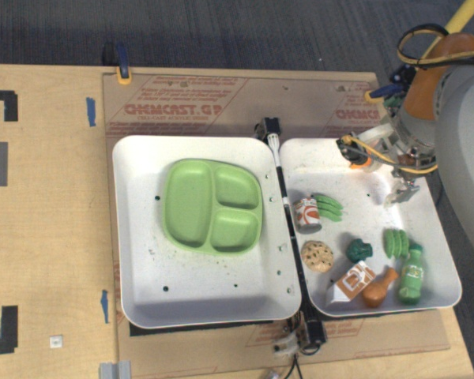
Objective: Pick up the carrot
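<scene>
A robotics lab, by the look of it: a plywood worktop [39, 235] marked with black tape squares [6, 106], a cardboard sheet [221, 101] clamped down under two white bins [134, 212], toy food [355, 251] for props, loose cables [419, 42], and grey carpet [221, 14] beyond.

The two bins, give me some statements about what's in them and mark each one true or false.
1. The green divided plate lies in the left bin. True.
2. The cookie sits on that plate. False: it lies in the right bin.
3. The green bottle lies near the right bin's front right corner. True.
4. The gripper is above the left bin. False: it is over the right bin's back part.
</scene>
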